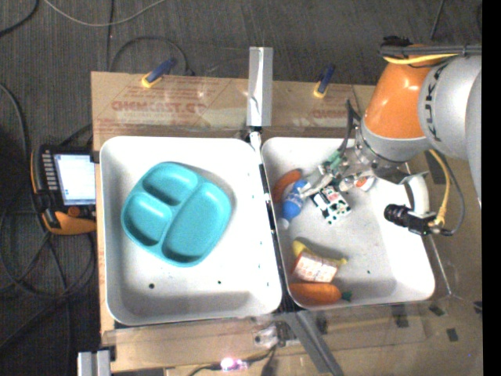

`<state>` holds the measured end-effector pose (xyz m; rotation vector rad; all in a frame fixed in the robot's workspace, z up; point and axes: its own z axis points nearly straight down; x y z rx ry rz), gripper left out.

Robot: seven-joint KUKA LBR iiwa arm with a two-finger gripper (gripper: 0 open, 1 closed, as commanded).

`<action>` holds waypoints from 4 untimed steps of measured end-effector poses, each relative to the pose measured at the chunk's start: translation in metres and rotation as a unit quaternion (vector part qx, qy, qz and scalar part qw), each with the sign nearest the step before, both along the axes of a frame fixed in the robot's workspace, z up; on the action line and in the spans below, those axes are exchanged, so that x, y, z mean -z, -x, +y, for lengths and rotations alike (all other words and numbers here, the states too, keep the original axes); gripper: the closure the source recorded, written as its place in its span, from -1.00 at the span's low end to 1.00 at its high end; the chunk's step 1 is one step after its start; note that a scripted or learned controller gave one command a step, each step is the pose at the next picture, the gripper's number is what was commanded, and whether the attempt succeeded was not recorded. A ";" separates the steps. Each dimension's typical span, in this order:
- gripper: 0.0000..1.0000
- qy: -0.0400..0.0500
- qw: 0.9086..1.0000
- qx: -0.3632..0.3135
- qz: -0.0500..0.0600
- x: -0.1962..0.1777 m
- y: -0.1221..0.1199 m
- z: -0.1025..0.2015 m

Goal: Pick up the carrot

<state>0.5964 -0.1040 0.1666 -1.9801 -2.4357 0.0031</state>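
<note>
While the arm (423,108) reaches in from the right of the camera view, its orange band sits above the upper part of the right bin (391,288). Below the band, the gripper (338,180) hangs over the bin's upper middle, among a cluster of small objects; whether it is parted or closed cannot be told from this angle, and nothing is visibly clamped in it.

The carrot (316,292) lies flat along the right bin's near wall, close to the lower left corner, with its green tip pointing right. It is well apart from the gripper. Touching it from above is a small printed packet (315,269), which partly covers a banana (321,251). Near the gripper are a dotted cube (332,204), a blue bottle-like item (292,204) and an orange-red rounded piece (284,182) against the bin's left wall.

A turquoise divided plate (178,212) rests in the left bin (125,296). Left of the bench sits a handheld pendant (66,182) with a lit screen.
</note>
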 end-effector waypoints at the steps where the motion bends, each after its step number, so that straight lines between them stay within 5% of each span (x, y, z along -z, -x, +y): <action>1: 1.00 0.000 1.000 0.000 0.000 -0.009 0.000 0.000; 2: 1.00 0.000 0.990 0.141 0.000 -0.063 0.091 0.023; 3: 1.00 0.002 0.943 0.333 0.001 -0.061 0.113 0.015; 4: 1.00 0.002 0.971 0.241 0.000 -0.066 0.113 -0.035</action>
